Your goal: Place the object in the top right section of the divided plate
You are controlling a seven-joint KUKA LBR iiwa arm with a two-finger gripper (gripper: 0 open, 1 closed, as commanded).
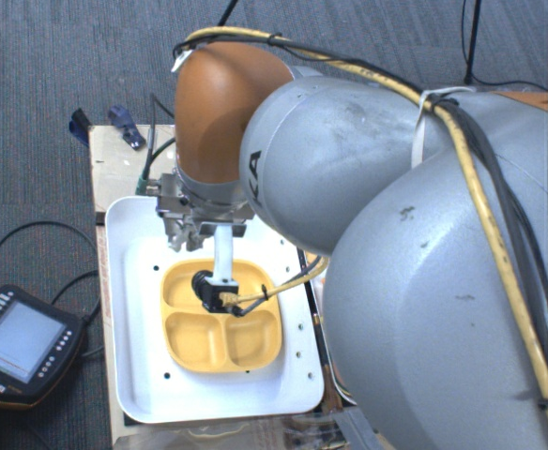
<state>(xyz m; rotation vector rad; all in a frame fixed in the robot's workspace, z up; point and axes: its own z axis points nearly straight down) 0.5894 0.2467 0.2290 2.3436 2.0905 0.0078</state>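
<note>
Grey pendant [16,343] on the floor, clipped by the left edge. White bin [133,345] holds the yellow plate [194,345] mid-bin, with bare bin floor all round it up to the walls. Gripper [188,240] hangs over the plate's far rim; jaw state: can't tell. Can't make out where the object is. Arm [396,251] hides the bin's right wall and everything beyond.

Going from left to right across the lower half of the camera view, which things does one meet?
Handheld controller → white bin → yellow divided plate → grey arm.
</note>
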